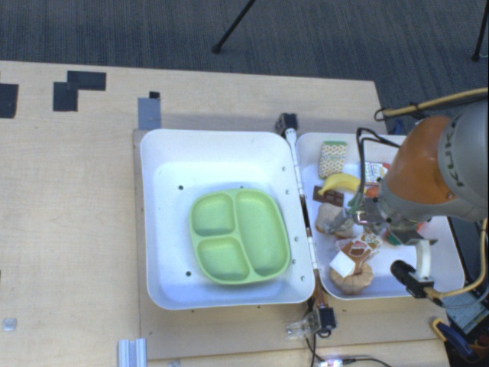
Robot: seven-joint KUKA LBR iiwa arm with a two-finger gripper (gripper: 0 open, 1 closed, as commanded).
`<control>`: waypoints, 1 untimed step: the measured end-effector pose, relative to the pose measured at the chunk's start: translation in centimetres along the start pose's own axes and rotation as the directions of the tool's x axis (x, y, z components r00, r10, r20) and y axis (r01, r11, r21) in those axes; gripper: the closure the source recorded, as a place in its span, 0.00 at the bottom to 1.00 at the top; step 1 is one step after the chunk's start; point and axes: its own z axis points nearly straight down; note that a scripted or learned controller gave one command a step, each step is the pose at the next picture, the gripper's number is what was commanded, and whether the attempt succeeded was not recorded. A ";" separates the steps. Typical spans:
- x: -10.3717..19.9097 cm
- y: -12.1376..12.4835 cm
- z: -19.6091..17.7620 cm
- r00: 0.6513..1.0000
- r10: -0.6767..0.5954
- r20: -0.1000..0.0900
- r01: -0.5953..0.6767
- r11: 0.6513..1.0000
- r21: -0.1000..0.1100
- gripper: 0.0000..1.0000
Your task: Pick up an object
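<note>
We see two white bins side by side on the worktop. The left bin [164, 205] carries a green divided plate [239, 237] with three compartments, lying flat near the bin's middle.

The right bin [451, 262] carries the clutter, all of it candidates for the pick:
- A green-and-white patterned block [332, 159] sits at the far left corner.
- A banana [340, 182] lies just nearer than the block, by the left wall.
- A dark brown piece [328, 197] touches the banana's near side.
- A greyish crumpled thing [330, 220] comes next along the left wall.
- A white block [341, 264] sits on a tan round lump [354, 280] at the near left corner.
- An orange-and-white packet [361, 247] lies just beyond the lump.
- A colourful packet [372, 171] lies right of the banana, partly under the arm.

The arm [420, 170] reaches in over the bin's right side, orange band on top. The pincer [359, 216] is low over the bin's middle, between the greyish crumpled thing and the orange-and-white packet. It is close to both, but we cannot tell if it touches either. We cannot tell whether the pincer is wide or narrow, nor whether it holds anything.
</note>
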 end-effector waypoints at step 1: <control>0.1 0.3 -1.2 1.000 -0.002 0.000 0.002 1.000 -0.007 1.00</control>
